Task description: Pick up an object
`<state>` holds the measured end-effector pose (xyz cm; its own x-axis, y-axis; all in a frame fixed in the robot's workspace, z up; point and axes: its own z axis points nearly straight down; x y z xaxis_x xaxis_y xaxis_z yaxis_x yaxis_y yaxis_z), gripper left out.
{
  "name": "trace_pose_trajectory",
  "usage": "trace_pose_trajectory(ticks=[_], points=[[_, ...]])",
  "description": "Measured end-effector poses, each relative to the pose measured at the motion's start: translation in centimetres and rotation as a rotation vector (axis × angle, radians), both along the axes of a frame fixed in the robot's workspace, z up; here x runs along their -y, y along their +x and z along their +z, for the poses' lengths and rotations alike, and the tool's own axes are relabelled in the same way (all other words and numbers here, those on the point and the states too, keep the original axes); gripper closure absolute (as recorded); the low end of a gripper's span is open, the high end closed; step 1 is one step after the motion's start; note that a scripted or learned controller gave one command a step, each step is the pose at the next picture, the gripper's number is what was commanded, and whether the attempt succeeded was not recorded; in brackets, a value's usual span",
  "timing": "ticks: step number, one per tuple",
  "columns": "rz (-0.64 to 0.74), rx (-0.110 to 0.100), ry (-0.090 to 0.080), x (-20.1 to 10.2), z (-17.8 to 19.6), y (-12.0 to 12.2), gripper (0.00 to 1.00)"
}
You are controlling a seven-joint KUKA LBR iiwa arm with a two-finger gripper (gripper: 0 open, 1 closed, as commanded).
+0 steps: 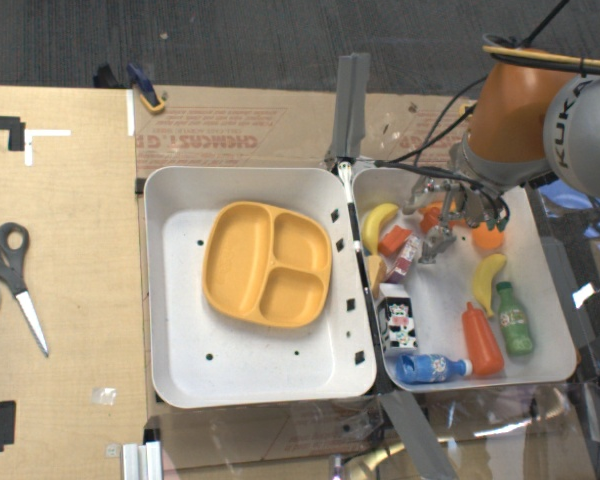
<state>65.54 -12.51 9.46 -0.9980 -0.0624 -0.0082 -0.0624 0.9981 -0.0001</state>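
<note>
My gripper (443, 230) hangs low over the back of the right bin (555, 368), under the orange wrist band. Just left of it lie a red-orange block (393, 240), a small maroon packet (407, 259) and a yellow banana (377, 222). An orange fruit (489, 236) sits just to its right, partly behind cables. Nearer the front lie a second yellow banana (486, 276), a green bottle (514, 322), a red bottle (480, 340), a blue bottle (429, 368) and a cow-print carton (398, 325). I see nothing clearly held.
The left bin (170, 358) holds a yellow divided plate (268, 264). A grey divider post (350, 108) rises between the bins at the back. Scissors (18, 283) lie on the bench at the far left. Cables trail from the arm above the right bin.
</note>
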Motion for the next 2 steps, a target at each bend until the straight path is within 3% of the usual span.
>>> trace_pose_trajectory(ticks=[1,2], points=[[-0.106,-0.004,0.001,-0.2,-0.2,-5.1,0.0],[-0.126,-0.003,0.0,5.5,0.0,-1.6,0.0]])
